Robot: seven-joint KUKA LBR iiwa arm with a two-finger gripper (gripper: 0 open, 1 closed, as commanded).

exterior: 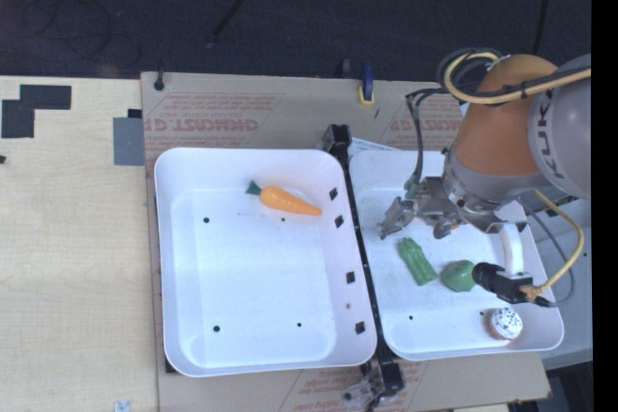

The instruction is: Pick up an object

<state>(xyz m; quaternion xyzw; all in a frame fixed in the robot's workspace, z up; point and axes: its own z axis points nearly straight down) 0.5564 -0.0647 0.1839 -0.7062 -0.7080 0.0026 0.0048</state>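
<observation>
We see two shallow white bins set side by side on a brown cardboard sheet, and we read directions as on a clock face laid over the camera view. In the left bin a toy carrot lies alone toward the bin's 12 o'clock wall, its green top pointing to 9 o'clock and its orange tip to 3 o'clock. The grey arm with its orange band comes in from 3 o'clock and hangs over the right bin. Its gripper sits over that bin's 10 o'clock part, and we see nothing held between its dark ends; whether it is released or clenched we cannot tell. Just at 6 o'clock of the gripper lies a light green oblong piece, tilted, apart from the gripper as far as we can judge. At 3 o'clock of that piece lies a darker green rounded object, with a black part of the arm's fittings right beside it. Toward the bin's 5 o'clock corner rests a small round white item with reddish marks. Yellow and black cables loop around the arm's wrist.
</observation>
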